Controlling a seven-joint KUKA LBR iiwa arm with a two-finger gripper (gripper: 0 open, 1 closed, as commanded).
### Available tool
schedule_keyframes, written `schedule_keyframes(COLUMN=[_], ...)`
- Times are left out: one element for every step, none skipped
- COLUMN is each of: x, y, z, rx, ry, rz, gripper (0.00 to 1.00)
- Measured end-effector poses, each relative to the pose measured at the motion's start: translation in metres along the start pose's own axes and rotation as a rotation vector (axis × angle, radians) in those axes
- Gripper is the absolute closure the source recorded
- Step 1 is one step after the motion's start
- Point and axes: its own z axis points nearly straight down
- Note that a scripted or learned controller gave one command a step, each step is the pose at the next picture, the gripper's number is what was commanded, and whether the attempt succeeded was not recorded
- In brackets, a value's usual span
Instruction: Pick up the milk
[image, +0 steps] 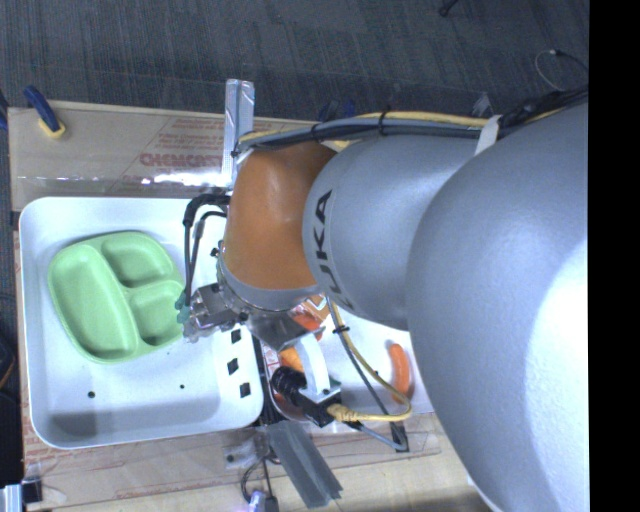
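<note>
End effector (203, 318) fingers unclear, arm (420, 250) hiding right bin (425, 392)

bench (110, 140): brown board, printed red lettering at far left
left bin (40, 300): white, resting on the bench
right bin (425, 395): beside it, mostly hidden by the arm
blue clamp (42, 110): far left corner

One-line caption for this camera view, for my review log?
KUKA arm looms over the divide between two white bins, a green divided tray in the left bin, an orange sausage-like item in the right.
</note>
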Motion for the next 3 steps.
schedule_keyframes(x=[0.0,0.065,0.066], y=[0.0,0.022,0.023], z=[-0.008,0.001,-0.007], rx=[0.007,-0.01,-0.005], ry=[0.0,-0.002,-0.003], rz=[-0.008,-0.229,-0.236], gripper=[1.0,1.0,1.0])
